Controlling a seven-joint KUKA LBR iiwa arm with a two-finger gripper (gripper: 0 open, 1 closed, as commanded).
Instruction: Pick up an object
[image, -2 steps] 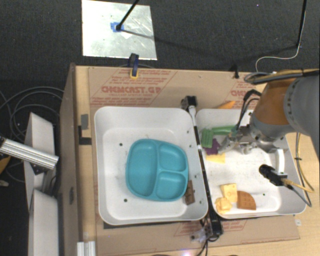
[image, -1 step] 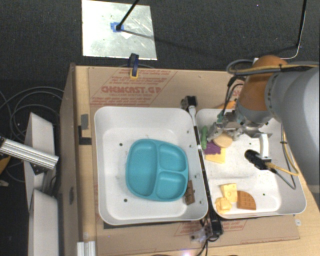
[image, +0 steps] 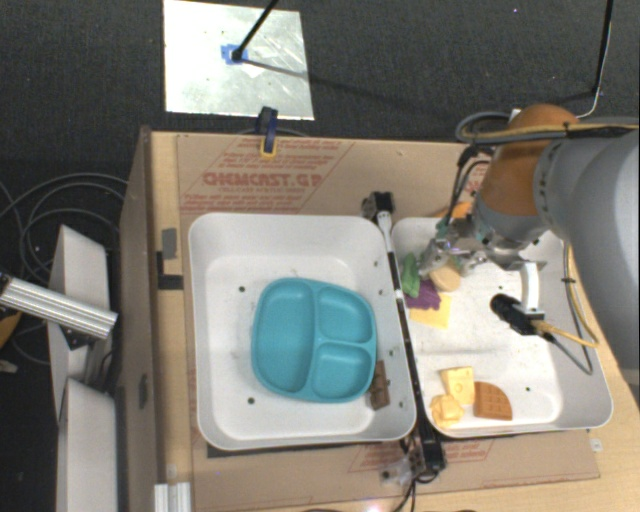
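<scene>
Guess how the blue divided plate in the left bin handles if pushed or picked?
The blue divided plate looks rigid, likely plastic, so probably stiff and light. It lies flat and low in the left bin: likelier to slide than tip. Its smooth raised rim may be slippery.

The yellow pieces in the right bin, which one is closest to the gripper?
The flat yellow slice beside the purple piece, just below the gripper. The other two yellow pieces lie at the bin's near edge, next to the brown waffle-like piece.
</scene>
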